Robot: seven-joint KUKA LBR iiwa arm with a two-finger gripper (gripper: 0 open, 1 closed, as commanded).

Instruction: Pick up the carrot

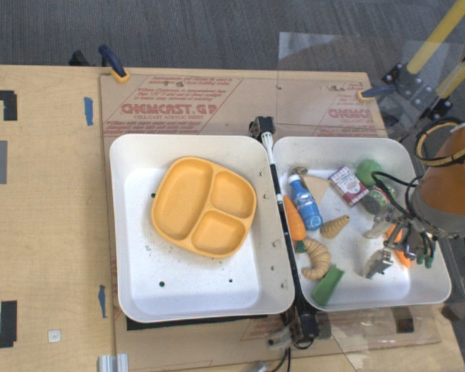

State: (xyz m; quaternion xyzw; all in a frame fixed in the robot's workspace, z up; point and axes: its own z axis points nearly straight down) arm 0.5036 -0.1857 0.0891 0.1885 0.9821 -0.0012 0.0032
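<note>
Camera view, jaws [381,263]: low over right bin [430,289], spread unreadable among cables.
Arm: reached in from the right.
Carrot [294,220]: by that bin's left wall, beside blue bottle [304,202].

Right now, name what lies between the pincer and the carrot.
In the camera view, a ridged tan cone lies between the pincer and the carrot, on the right bin's floor.

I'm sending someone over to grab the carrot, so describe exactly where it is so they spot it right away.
Look in the right-hand white bin, along its left wall by the divider. The carrot is the small orange piece lying just left of the blue bottle, above the tan croissant; it is the only plain orange item there.
</note>
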